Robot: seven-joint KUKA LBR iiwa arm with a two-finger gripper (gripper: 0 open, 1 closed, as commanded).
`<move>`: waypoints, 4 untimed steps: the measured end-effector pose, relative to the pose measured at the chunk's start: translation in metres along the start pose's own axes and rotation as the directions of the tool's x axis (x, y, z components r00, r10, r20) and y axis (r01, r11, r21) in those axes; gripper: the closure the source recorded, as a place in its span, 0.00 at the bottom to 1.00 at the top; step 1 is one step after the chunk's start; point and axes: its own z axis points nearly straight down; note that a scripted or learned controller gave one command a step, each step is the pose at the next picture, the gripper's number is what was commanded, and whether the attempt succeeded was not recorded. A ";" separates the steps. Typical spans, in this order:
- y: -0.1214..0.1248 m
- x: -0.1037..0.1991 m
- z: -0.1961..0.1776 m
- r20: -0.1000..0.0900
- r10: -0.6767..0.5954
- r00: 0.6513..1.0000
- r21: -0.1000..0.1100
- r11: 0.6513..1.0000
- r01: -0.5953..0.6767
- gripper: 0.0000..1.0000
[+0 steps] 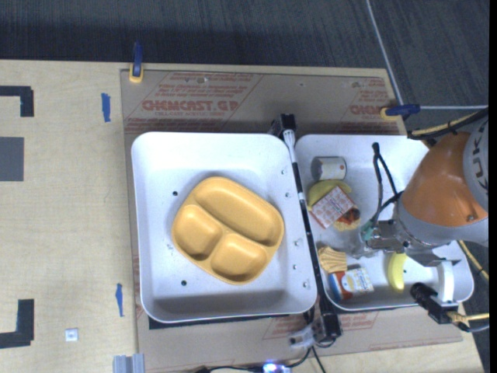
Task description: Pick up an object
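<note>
My gripper hangs over the middle of the right bin, under the grey wrist and orange band of the arm. Just below it lies a small yellow banana-shaped piece. To its left are a yellow and red packet and a small fries box. A can with a blue and red label lies on its side at the bin's front. A little grey can sits at the back.
The left bin holds a yellow three-compartment plate. A black divider clip sits between the bins at the back. Cables trail from the wrist over the right bin.
</note>
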 end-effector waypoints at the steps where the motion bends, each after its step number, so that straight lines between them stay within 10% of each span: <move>1: 0.000 0.000 0.000 0.000 0.000 1.000 0.000 1.000 0.000 0.00; 2: 0.001 0.000 -0.010 0.001 0.000 1.000 -0.004 1.000 0.000 1.00; 3: 0.001 0.000 -0.010 0.001 0.000 1.000 -0.004 1.000 0.000 0.00; 4: 0.002 0.009 0.005 0.003 0.003 1.000 -0.008 1.000 -0.003 0.00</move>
